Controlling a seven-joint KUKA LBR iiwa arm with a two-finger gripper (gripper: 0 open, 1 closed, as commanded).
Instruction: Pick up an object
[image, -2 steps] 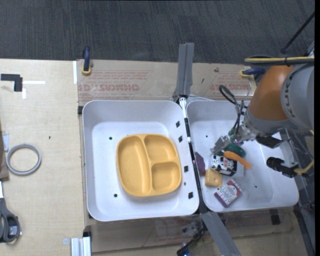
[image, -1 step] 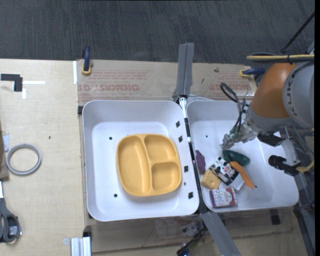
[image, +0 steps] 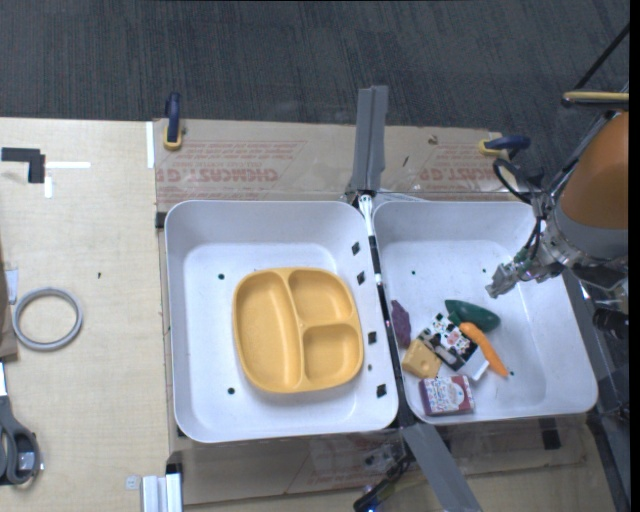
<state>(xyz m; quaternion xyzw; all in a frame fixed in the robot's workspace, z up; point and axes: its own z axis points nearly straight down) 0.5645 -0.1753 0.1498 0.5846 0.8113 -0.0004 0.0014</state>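
1. Dark grey carpet with a fine ribbed weave fills the background behind the bench, whose top (image: 90, 230) is pale, smooth wood.
2. Brown cardboard (image: 250, 165) printed with red lettering lies under the two bins, held at its far edge by a blue-and-orange clamp (image: 173, 120) and a second clamp (image: 505, 146).
3. On the wood at the left lies a roll of grey tape (image: 45, 318), ring-shaped.
4. Left bin (image: 190, 300) is glossy white plastic with rounded corners; in it sits a mustard-yellow plate (image: 297, 328), a rounded square moulded into three compartments, matte and bare.
5. Right bin (image: 440, 255) is the same white plastic, lightly speckled on its floor.
6. Objects to pick up are clustered in the near-left part of the right bin: a small purple piece (image: 400, 322), a tan block (image: 421, 358), a black-and-white patterned packet (image: 452, 341), a tapered orange carrot (image: 483, 347), a dark green rounded piece (image: 472, 313) and a flat dark red packet (image: 447, 395).
7. Carrot lies touching the patterned packet, with the green piece just behind it.
8. Gripper (image: 503, 281), grey metal, hangs over the right bin's far-right part, apart from the cluster; whether its jaws are apart or together cannot be made out, and nothing is seen held.
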